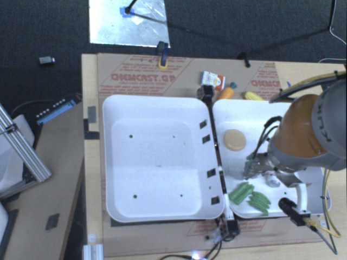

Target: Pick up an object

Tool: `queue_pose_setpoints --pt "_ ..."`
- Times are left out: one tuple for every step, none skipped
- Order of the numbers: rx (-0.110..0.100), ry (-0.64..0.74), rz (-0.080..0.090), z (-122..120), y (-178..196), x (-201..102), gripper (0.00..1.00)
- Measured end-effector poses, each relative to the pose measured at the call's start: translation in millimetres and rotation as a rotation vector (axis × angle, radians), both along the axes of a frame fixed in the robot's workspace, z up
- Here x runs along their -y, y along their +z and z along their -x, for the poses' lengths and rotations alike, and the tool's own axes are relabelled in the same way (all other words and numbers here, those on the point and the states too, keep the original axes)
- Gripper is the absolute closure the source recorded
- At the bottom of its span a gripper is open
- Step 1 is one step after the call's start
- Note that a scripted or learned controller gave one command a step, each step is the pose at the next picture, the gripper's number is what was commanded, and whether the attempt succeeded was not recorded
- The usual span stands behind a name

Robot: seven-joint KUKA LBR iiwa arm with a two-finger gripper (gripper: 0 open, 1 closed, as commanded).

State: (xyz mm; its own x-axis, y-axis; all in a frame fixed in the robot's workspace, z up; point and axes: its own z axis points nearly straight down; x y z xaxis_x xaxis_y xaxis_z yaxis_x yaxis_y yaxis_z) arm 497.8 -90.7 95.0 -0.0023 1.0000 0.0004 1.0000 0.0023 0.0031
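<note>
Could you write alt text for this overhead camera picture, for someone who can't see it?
A grey robot arm with an orange band reaches from the right into the right-hand white bin, above green pea pods and a tan disc. The left bin sits beside it on a cardboard-covered bench.

A: What did the right-hand shallow white bin [238, 110] hold?
B: A round tan disc [235, 140], two green pod-shaped pieces [249, 195] near its front edge, and the grey arm's gripper [254, 166] lowered between them.

The arm [312, 129] is grey with a broad glossy orange band, black cables looping beside it.
</note>
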Motion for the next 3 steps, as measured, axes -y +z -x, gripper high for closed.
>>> queue_pose_setpoints --pt "0.008 0.013 -0.003 -13 95 -102 1.00" --pt "0.011 0.011 -0.003 -86 163 -174 1.00" --pt "0.014 0.007 -0.007 -16 315 -188 1.00"
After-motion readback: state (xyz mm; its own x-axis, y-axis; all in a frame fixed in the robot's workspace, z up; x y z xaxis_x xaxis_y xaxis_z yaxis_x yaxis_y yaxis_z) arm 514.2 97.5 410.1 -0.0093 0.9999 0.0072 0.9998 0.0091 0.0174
